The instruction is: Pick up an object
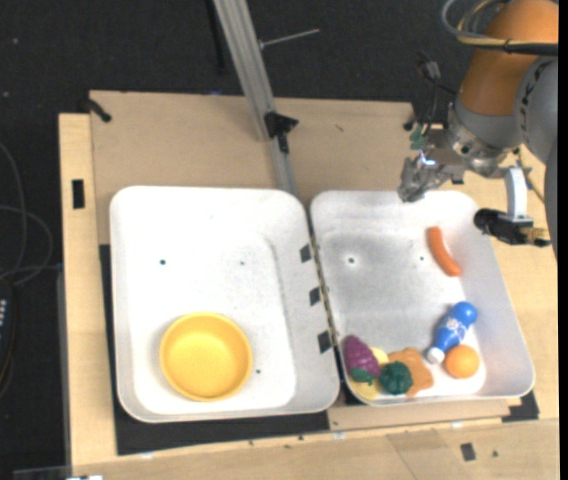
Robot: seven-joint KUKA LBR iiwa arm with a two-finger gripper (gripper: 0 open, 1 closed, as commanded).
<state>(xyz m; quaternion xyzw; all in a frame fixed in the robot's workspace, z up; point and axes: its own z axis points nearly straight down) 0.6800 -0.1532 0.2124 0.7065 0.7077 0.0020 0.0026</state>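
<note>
The grey arm with its orange band is reaching in from the right, bending down so that the jaws (419, 181) are hanging over the far edge of the right bin (384, 268), near its upper right corner. The jaws are too small and dark here to tell whether they are apart or together, and nothing is showing between them. Below them in the right bin an orange sausage-shaped piece (444, 250) is lying alone near the right wall, well apart from the jaws. Along the bin's near edge a cluster is sitting together: a purple toy (359, 355), a dark green toy (396, 377) touching a tan piece (416, 366), a blue and white bottle (452, 329) lying tilted, and an orange ball (461, 362) just beside the bottle. In the left bin (204, 238) a yellow bowl (205, 355) is resting upright near the front. Both bins are lying side by side on the desk (164, 138).
</note>
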